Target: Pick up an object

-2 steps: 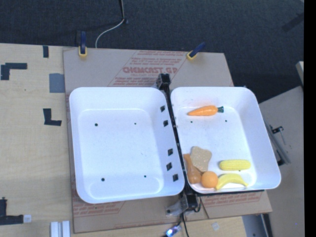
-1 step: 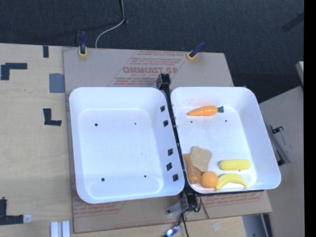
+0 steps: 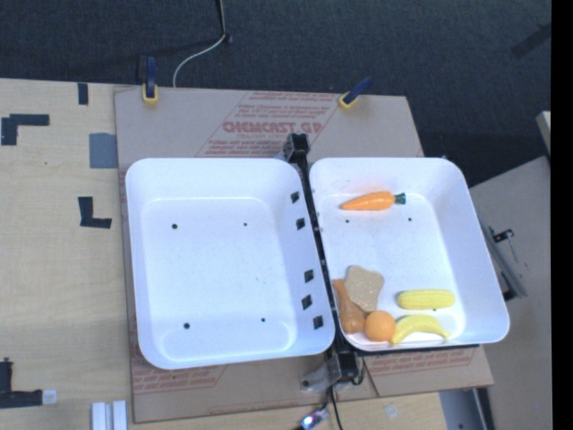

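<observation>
Two white bins sit side by side on a brown board. The left bin (image 3: 215, 267) has nothing but four small dark dots on its floor. All the things lie in the right bin (image 3: 466, 240). A carrot (image 3: 369, 202) lies toward twelve o'clock on that bin's floor, its green end pointing to three o'clock. Down at six o'clock the rest huddle: a tan bread slice (image 3: 363, 287) leaning over an orange-brown piece (image 3: 349, 312), with an orange (image 3: 380, 326) touching them just below. At five o'clock a corn cob (image 3: 425, 299) lies flat, and a banana (image 3: 419, 331) curves just beneath it, beside the orange. I cannot tell how the gripper's fingers stand.
</observation>
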Robot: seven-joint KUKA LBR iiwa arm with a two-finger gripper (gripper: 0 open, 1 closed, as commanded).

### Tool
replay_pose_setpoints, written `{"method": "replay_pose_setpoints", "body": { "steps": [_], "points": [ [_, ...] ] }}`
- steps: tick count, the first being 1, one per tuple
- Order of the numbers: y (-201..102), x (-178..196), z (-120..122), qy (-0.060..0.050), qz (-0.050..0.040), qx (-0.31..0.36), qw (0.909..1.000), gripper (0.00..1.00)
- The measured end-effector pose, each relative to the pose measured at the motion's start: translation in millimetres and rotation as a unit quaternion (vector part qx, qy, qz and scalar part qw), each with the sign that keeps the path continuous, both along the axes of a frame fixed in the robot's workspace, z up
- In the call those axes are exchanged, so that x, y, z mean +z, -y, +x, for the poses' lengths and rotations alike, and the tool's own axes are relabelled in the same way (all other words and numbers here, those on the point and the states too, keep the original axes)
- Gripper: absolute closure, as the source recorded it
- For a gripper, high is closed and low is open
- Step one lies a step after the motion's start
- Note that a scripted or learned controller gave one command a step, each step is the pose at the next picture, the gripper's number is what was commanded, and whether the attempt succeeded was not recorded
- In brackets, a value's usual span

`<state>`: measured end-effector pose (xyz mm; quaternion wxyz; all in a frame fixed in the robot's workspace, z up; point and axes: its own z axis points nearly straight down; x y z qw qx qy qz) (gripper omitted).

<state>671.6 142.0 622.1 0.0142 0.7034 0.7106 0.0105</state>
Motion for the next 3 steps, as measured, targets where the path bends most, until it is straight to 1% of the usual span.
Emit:
{"method": "replay_pose_setpoints", "body": {
  "steps": [2, 3],
  "points": [
    [-2, 20, 4, 0.021, 0.0024, 0.001, 0.9998, 1.00],
    [-54, -96, -4, -0.025, 0.0010, -0.003, 0.9997, 1.00]
  ]
}}
